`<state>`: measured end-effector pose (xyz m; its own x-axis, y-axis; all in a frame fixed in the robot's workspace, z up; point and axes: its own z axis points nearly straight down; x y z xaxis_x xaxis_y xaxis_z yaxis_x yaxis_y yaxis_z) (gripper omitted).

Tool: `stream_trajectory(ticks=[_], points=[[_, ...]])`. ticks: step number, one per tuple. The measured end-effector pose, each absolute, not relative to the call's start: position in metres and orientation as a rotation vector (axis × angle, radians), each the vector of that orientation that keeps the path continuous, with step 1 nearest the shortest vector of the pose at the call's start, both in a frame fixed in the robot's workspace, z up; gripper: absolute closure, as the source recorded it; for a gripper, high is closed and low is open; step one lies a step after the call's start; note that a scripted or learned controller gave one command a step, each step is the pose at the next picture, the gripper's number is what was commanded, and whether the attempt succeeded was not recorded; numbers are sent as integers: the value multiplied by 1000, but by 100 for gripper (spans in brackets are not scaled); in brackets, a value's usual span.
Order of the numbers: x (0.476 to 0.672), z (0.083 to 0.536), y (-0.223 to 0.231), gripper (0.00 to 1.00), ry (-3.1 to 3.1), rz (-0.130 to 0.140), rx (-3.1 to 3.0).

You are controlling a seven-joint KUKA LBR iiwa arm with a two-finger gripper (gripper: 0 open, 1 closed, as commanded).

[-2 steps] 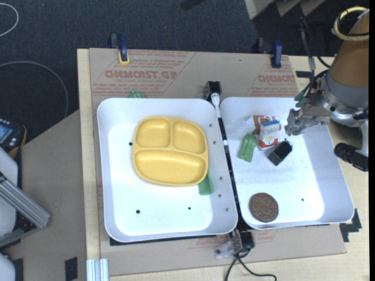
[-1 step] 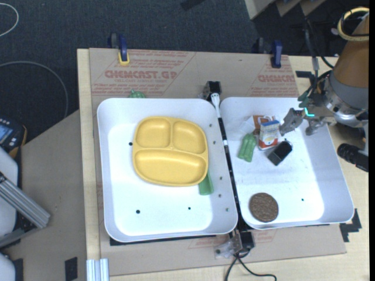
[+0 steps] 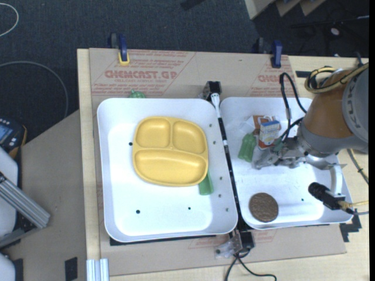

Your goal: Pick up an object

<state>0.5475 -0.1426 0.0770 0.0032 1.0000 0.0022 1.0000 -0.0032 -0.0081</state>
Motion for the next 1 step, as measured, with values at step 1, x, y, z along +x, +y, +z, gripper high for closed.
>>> stream_trajectory(ticks=[1], points=[[626,85,-101,0,-2232,-8,-2218]])
